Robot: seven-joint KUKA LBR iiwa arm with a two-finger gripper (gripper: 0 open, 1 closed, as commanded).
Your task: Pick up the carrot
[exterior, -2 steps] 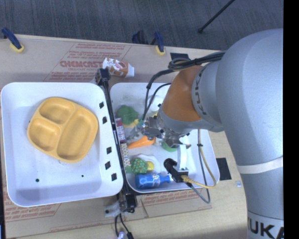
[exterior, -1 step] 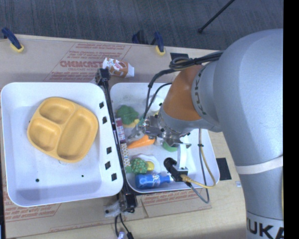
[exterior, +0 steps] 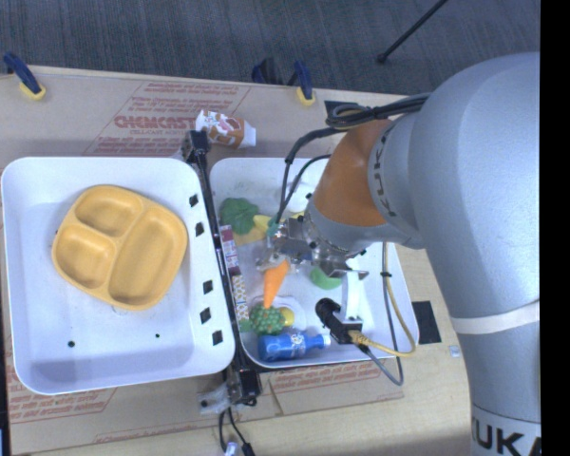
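Whether the fingers stand apart or together cannot be told from this high, slanted camera view, since the gripper (exterior: pixel 287 245) shows as little more than a knot of grey metal under the orange band of the arm (exterior: pixel 399 188), with cables looping over it. What can be read is its place: it hangs low over the right bin (exterior: pixel 399 321), at or just above the upper end of the carrot (exterior: pixel 274 281). The carrot lies on the bin floor near the left wall, its long axis running on a slant from upper right to lower left, thick end toward the gripper and the tip pointing down toward a green bumpy toy (exterior: pixel 264 319) and a blue bottle (exterior: pixel 291 346) at the bin's near edge. A broccoli piece (exterior: pixel 237 213) sits above it and a lime-green item (exterior: pixel 325 275) lies just to its right, partly under the wrist. Nothing orange is visibly caught in the gripper, so the carrot counts as not yet lifted. By my reading, the grasp depends on the closing line crossing that slanted axis, not running along it. The left bin (exterior: pixel 19 283) bears a yellow divided plate (exterior: pixel 120 247), well apart from the work.
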